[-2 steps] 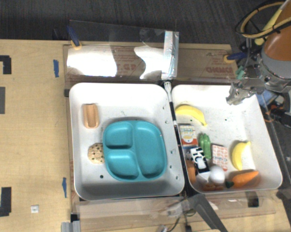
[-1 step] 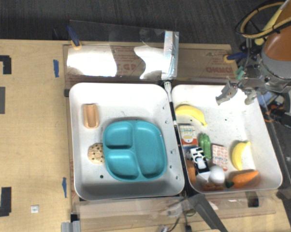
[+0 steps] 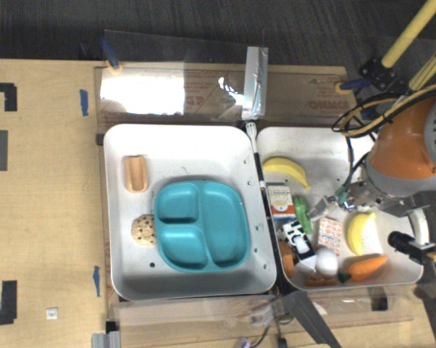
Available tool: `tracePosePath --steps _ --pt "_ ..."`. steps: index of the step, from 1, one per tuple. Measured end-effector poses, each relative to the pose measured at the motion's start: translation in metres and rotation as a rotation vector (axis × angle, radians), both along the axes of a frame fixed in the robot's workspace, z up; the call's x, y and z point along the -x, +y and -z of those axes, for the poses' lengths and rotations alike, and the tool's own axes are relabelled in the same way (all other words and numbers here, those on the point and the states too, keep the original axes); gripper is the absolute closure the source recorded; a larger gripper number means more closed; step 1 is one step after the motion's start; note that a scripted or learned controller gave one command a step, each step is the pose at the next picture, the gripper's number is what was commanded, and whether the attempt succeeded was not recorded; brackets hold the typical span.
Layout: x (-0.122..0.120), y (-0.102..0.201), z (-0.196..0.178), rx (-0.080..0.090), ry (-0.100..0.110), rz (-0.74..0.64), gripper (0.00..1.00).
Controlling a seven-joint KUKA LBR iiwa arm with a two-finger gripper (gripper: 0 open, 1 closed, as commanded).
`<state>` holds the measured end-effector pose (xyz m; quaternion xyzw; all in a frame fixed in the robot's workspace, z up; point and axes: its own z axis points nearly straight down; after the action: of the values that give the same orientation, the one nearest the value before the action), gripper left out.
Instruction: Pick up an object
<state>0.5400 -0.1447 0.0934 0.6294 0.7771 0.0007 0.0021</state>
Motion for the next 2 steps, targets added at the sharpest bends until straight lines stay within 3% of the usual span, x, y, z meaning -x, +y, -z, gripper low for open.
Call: tracePosePath --steps 1,2 --pt "-0.004 0.024 -0.002 0.018 -0.015 0.157 0.0" --pt "-0.076 0.037 0.005 0.003 -0.006 -0.043 0.0"
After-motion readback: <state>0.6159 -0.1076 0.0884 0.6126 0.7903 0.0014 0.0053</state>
